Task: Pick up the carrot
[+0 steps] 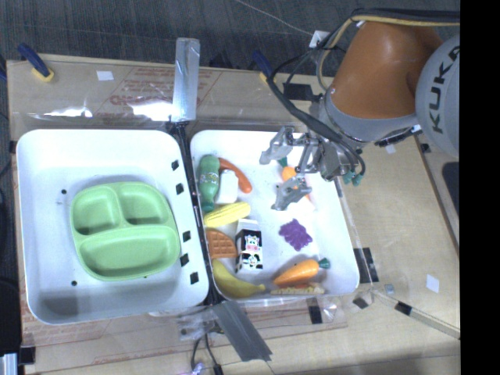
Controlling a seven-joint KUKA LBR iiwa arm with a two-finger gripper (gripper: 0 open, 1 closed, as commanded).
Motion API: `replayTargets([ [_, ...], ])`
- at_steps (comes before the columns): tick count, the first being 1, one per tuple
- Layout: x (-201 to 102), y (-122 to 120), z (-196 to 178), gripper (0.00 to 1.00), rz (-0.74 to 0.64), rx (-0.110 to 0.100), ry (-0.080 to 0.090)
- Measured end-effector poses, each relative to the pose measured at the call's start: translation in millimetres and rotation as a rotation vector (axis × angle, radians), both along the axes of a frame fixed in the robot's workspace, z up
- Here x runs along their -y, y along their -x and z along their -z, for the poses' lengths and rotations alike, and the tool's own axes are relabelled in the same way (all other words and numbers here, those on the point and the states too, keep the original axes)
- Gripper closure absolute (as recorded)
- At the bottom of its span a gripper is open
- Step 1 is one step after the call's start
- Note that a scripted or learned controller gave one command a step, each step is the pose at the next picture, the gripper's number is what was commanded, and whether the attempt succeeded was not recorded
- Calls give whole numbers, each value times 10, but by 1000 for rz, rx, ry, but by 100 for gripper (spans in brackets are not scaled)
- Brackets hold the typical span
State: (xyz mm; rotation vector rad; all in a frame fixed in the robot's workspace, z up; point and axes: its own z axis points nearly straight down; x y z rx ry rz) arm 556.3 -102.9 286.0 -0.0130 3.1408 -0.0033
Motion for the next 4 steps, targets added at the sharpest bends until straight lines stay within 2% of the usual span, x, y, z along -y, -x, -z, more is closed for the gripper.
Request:
replayTargets([
  [1,848,-353,-413,0,114,5,1],
  [2,912,-794,973,0,-249,-6,-5],
  [3,1054,-1006,1959,0,-164,-4,-3],
  [4,1036,-1041,1809,100,-170,5,-1],
])
